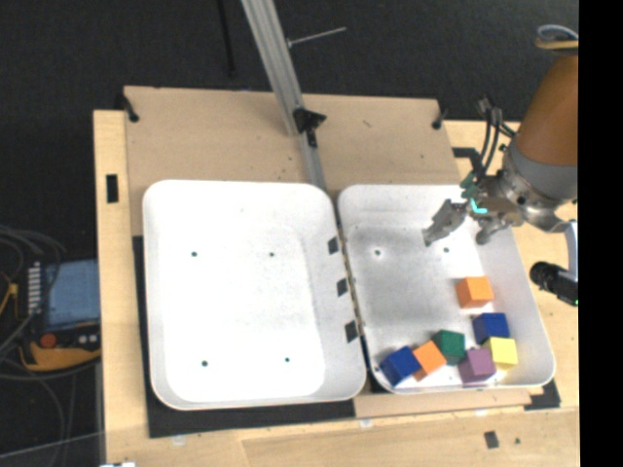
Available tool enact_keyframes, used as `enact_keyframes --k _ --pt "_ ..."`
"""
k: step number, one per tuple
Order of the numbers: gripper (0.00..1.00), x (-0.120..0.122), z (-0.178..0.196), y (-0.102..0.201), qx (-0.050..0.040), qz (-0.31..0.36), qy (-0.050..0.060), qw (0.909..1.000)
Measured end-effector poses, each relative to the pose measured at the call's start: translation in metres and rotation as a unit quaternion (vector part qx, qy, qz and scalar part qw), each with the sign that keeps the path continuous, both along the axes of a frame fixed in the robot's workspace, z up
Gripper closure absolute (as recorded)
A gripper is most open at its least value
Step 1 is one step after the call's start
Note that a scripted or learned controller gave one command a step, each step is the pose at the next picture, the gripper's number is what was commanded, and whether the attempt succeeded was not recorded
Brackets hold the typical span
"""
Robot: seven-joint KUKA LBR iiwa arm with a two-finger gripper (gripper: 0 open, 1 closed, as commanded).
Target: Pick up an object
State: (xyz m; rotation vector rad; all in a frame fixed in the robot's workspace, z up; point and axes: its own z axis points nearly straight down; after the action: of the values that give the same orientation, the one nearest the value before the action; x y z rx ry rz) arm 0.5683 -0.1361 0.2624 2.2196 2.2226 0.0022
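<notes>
Camera view: looking down at a slant on a pale wooden surface point(243, 125) carrying two shallow white plastic bins side by side.
Arm: the grey arm with its orange band comes in from the right, and its end effector point(450, 219) hangs over the upper part of the right-hand white bin point(389, 280) — nothing sits between its fingers.
End effector state: from where I stand I cannot tell whether the fingers are apart or together; the tip is small and dark against the bin floor.
Task things: a huddle of small blocks lies in the right bin's lower right corner, well apart from the end effector.
Blocks: an orange cube point(474, 291) stands a little alone, nearest the arm; below it a blue cube point(492, 326), a yellow cube point(503, 350), a purple block point(476, 364), a green block point(451, 343), a second orange block point(428, 357) and a second blue block point(399, 365) crowd together, several touching.
Doing it well: I would go for the lone orange cube — it has free space on its sides, so the fingers can straddle it squarely without nudging its neighbours.
Materials: the blocks look matt and flat-faced, easy to pinch; the bin floor is smooth and speckled grey.
Left bin point(234, 290): the same white tray with rounded corners.
</notes>
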Motion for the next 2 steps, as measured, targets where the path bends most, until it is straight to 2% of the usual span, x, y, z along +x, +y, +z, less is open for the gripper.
enact_keyframes --k 1,2 --pt "0.00 -0.003 -0.042 -0.003 -0.0012 -0.002 0.003 1.0000" --pt "0.00 -0.009 -0.103 0.001 -0.0009 -0.002 0.003 1.0000"
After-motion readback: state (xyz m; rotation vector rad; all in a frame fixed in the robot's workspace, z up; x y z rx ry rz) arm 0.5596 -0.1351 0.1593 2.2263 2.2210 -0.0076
